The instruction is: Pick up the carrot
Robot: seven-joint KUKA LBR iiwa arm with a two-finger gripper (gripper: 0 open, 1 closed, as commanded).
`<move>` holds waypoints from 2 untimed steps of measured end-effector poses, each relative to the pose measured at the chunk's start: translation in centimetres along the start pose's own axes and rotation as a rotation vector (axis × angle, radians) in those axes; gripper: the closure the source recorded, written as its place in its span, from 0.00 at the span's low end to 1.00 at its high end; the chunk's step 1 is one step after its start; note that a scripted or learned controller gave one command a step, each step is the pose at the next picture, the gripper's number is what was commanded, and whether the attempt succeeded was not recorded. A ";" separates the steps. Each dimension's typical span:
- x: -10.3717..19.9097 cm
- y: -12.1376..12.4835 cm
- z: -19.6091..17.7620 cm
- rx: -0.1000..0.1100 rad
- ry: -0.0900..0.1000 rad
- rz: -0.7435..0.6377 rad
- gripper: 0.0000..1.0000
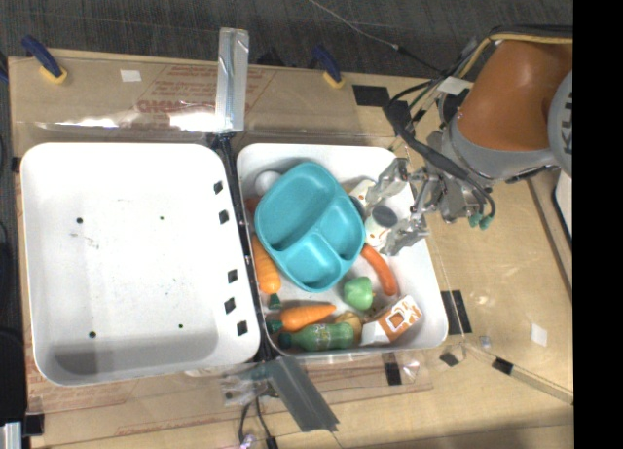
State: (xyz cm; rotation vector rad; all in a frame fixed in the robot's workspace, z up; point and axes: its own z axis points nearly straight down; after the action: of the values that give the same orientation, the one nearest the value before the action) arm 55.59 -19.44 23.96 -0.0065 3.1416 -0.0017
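While parted and empty — claw (396,205) over right bin's (434,286) edge, carrot (306,317) apart

We see the arm (506,96) as a bulky rounded link with a broad orange band over grey casing. Black cables loop along its left side toward the wrist. The gripper (397,205) is bare silvery metal, with two slim fingers.

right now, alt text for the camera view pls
The end effector hangs over the right bin, beside a blue divided dish. Below the dish lie a carrot, a green pepper and other toy foods; the left bin sits alongside.
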 end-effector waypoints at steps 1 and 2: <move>6.3 2.5 11.4 -0.002 0.001 0.089 0.00; 6.2 7.6 13.1 0.032 -0.060 -0.123 0.00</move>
State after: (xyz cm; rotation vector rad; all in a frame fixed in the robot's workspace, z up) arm 49.32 -11.92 10.82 -0.1956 3.0755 -0.0511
